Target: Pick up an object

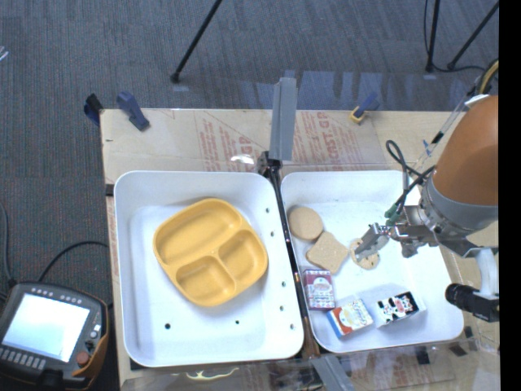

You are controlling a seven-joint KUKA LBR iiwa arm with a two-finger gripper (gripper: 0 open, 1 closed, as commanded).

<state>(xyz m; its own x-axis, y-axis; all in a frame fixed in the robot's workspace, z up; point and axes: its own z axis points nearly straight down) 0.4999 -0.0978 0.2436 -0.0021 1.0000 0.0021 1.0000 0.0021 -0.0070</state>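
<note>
My gripper [370,243] hangs low over the middle of the right bin [423,190], at the end of the grey arm with its orange band [476,149]. Right beneath it lies a small round tan cookie [366,258], partly covered by the gripper. To its left are a square toast slice [328,252] and a round tan biscuit [305,222]. Near the bin's front lie a red packet [319,289], an orange-and-white carton [351,316] and a black-and-white carton [399,308].
The left bin [134,218] holds a yellow divided plate [210,251]. A grey upright post [283,120] stands behind the seam between the bins. A cable [403,165] loops off the wrist above the right bin.
</note>
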